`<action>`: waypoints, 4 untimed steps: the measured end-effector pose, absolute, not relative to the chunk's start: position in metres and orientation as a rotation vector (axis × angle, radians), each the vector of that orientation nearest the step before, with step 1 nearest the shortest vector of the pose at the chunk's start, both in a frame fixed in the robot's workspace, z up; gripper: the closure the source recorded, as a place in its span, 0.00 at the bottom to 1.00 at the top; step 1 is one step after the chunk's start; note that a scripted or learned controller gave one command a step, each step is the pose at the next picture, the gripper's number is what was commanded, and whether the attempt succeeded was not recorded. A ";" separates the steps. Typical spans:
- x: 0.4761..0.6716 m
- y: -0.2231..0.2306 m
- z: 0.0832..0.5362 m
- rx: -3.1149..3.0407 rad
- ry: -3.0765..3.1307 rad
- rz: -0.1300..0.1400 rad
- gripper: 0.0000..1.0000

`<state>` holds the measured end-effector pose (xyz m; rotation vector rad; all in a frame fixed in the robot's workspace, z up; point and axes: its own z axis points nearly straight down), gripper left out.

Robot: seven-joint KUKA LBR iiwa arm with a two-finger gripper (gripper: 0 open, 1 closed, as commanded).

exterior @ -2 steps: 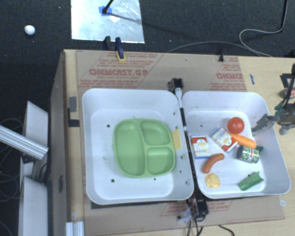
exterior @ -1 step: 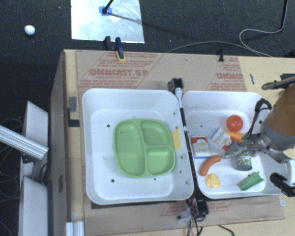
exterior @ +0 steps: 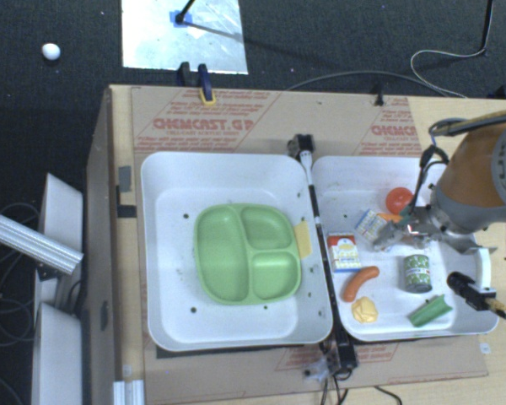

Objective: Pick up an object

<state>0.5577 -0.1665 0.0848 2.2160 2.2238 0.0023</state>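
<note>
Camera view: a smooth green compartmented plate (exterior: 246, 253) is seated in the left bin (exterior: 173, 226). The right bin (exterior: 346, 180) contains a red ball (exterior: 398, 199), a cylindrical can (exterior: 417, 272), a sausage (exterior: 360, 283) and a carton (exterior: 344, 252). The gripper (exterior: 402, 229) is lowered beside a crinkled packet (exterior: 373, 225); finger state cannot be determined.

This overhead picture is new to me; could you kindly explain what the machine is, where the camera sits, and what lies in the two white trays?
One fixed camera looks down at a slant on a bench. The machine is a robot arm, grey and orange, reaching in from the right. Its tool is low in the right tray, among the items there; whether it grips anything cannot be told. That tray holds a red ball, a small clear packet, a little carton, a sausage, a yellow toy, a green can and a green block. The left tray holds a green divided plate.
</note>
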 end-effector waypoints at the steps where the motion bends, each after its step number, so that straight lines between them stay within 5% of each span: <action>1: 0.653 -0.190 0.084 2.218 2.227 -0.002 0.00; 2: 0.652 -0.191 0.095 2.218 2.236 -0.013 1.00; 3: 0.648 -0.129 0.219 2.211 2.224 0.007 1.00; 4: 0.647 -0.130 0.217 2.214 2.225 0.003 0.00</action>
